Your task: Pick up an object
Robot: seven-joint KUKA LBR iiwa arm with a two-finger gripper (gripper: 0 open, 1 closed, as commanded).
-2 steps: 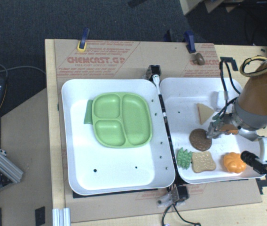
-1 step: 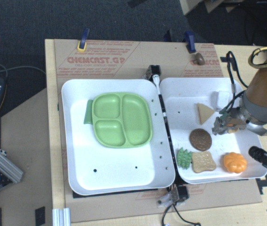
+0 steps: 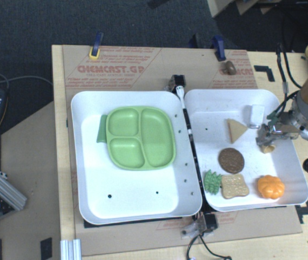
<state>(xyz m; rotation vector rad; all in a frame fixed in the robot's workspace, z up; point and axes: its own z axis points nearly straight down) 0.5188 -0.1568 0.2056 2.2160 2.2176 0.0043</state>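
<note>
Tool (image 3: 266, 138), finger spread indiscernible, low near the right bin's (image 3: 300, 172) right wall; it risks striking that wall, or grazing the small beige piece (image 3: 268, 148).

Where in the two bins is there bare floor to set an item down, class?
Free: left bin floor below the green tray; right bin floor above the cheese wedge. Crowded: around the cookie, cracker, orange pumpkin.

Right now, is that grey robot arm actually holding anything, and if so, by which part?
It cannot be told. The gripper sits low over the right white bin, with a small pale object just beneath it, but a grasp is not visible.
</note>
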